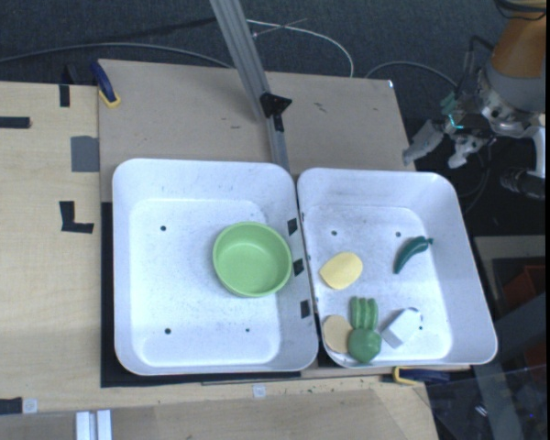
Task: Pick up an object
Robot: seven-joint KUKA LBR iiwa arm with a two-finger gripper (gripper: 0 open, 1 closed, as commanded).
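End effector (437, 145) hangs with fingers spread and nothing between them, beyond the right bin's (440, 187) far right corner, well apart from the green pepper (410, 252) lying inside.

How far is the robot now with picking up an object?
Nothing looks done yet. The gripper is outside the bins, above the right bin, with nothing between its fingers. The yellow piece, green pepper and green bowl lie untouched in the bins. Reaching in, grasping and lifting are all left.
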